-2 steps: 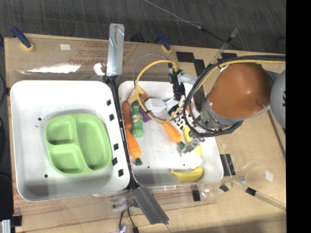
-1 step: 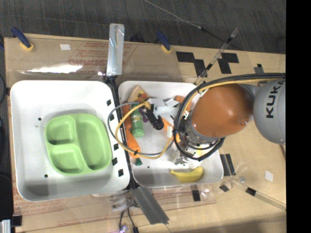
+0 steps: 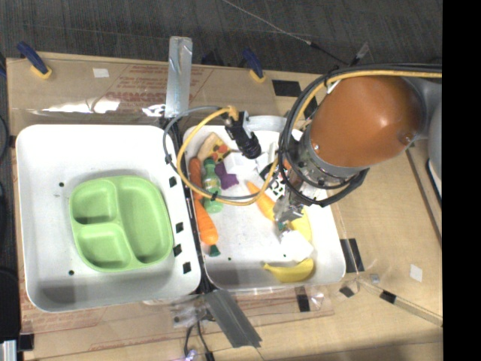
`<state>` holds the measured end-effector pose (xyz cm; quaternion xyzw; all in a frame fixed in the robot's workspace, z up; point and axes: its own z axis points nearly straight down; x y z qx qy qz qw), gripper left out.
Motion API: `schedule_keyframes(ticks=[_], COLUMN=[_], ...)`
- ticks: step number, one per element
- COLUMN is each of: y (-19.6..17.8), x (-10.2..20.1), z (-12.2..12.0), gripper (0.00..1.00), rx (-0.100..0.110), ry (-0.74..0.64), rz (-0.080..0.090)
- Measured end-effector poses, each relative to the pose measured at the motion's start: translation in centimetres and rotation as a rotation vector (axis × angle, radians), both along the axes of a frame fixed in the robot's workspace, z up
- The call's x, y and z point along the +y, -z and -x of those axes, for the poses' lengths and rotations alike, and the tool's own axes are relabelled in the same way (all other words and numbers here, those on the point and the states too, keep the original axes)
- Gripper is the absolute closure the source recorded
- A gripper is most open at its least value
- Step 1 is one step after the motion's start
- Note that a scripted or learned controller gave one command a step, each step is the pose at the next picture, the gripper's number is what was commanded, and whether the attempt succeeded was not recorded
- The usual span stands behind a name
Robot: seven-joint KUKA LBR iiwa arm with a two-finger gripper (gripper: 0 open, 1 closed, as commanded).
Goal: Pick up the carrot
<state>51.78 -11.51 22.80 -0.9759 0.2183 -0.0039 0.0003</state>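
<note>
The carrot (image 3: 207,224) is orange and tapered, with a green top. It lies lengthwise along the left wall of the right bin (image 3: 331,239). My gripper (image 3: 285,218) hangs low over the middle-right of that bin, under the arm's big orange band (image 3: 361,122). It is well to the right of the carrot and apart from it. A small orange piece (image 3: 264,204) lies just left of the gripper, and I cannot tell whether the two touch.
A banana (image 3: 289,271) lies at the right bin's front, with a white item (image 3: 298,244) above it. A purple piece (image 3: 226,176), a reddish sausage (image 3: 195,170) and looping cables (image 3: 225,198) crowd the bin's back left. The left bin (image 3: 37,164) holds a green divided plate (image 3: 120,220).
</note>
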Motion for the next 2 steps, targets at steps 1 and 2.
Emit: schedule_keyframes(ticks=[1, 2], y=[-3.4, 3.7], x=[2.0, -4.1], z=[-4.1, -3.1], gripper=[1.0, 1.0], rx=[0.006, 0.01], ry=[-0.047, -0.203], rz=[-0.004, -0.005])
